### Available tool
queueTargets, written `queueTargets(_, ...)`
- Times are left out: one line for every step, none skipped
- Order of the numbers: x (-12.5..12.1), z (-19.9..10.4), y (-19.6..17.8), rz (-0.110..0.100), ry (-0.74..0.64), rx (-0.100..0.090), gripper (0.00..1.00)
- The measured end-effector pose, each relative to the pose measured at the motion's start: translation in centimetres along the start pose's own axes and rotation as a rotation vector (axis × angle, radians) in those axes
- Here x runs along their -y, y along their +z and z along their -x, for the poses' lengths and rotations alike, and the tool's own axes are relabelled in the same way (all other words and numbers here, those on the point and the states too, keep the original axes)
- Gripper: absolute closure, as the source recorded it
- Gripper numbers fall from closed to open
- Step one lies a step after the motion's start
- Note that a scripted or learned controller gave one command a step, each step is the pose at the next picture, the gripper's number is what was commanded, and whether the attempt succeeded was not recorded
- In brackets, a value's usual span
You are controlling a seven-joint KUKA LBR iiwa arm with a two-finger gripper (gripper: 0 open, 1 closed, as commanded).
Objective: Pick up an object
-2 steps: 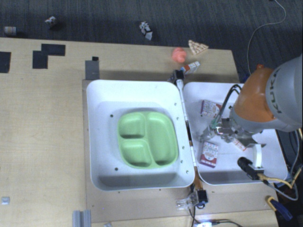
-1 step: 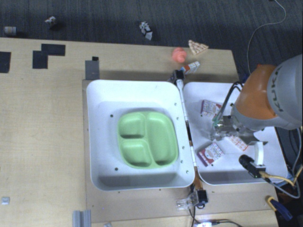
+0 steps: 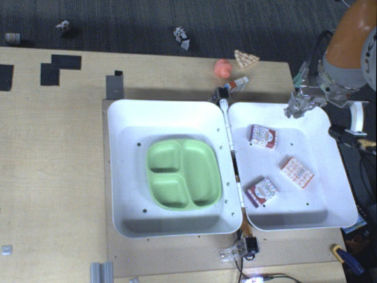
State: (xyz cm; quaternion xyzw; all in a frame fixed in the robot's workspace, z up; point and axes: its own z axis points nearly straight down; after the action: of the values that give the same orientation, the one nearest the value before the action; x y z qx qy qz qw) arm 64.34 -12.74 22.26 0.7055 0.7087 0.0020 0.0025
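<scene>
the gripper (image 3: 299,108) hovers over the right bin's (image 3: 318,217) far corner, grasp state unclear, nothing held; next: descend onto 1 of 3 packets (image 3: 263,136).

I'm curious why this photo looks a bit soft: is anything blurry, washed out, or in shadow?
In the camera view the light is even and soft; the white bins look bright with faint shading along their inner walls, and the green tray shows no harsh glare. The small packets are too soft to read. The gripper at the right bin's far corner is small and indistinct, and the orange band looks blurred.
</scene>
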Motion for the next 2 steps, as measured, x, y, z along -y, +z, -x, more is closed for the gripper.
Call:
queueTargets(0.0, 0.0, 0.0, -0.002, 0.000, 0.000, 0.00)
queueTargets(3.5, 1.6, 13.7, -0.001, 0.002, 0.000, 0.00)
